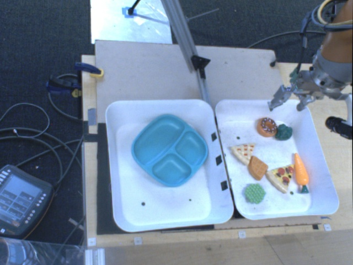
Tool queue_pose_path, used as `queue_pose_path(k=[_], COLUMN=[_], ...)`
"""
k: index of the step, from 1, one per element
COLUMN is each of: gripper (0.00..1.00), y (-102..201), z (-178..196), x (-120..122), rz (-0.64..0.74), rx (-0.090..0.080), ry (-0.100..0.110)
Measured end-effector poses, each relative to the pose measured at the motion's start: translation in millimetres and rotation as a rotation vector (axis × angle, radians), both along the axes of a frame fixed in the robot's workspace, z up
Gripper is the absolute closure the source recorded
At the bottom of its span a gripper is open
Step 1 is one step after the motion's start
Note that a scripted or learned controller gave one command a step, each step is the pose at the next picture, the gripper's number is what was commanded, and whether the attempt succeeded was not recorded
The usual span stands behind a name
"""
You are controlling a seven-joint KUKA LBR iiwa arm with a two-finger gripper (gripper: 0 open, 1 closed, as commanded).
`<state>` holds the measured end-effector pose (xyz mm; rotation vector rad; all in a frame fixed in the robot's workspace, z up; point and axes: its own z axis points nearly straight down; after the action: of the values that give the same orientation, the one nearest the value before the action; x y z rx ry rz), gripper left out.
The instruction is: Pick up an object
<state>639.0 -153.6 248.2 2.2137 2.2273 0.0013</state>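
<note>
White bins (pixel 165 217): 2 | blue plate (pixel 169 149): 1 | toy foods (pixel 257 167): 7 | end effector (pixel 290 99): released, grasping nothing

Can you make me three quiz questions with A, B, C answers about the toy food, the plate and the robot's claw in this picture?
1. Where is the blue plate?
A. in the left bin
B. in the right bin
C. on the floor

2. How many pizza slices lie in the right bin?
A. none
B. two
C. five

3. What is the gripper doing?
A. holding the carrot
B. holding the donut
C. open, holding nothing

Answers:
1. A: the plate lies in the left bin, with no food on it.
2. B: one pizza slice lies near the bin's left side, another pizza slice beside the carrot.
3. C: the fingers are spread above the bin's far edge with nothing between them; the donut lies in the bin below.
</note>
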Motion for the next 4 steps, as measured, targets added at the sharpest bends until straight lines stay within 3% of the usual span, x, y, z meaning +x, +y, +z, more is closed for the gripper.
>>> queue_pose_path(k=[1, 4], gripper=[0.00, 0.00], y=[0, 1], z=[0, -126], x=[0, -3], rz=[0.001, -0.004], rx=[0.000, 0.001], ry=[0.000, 0.004])
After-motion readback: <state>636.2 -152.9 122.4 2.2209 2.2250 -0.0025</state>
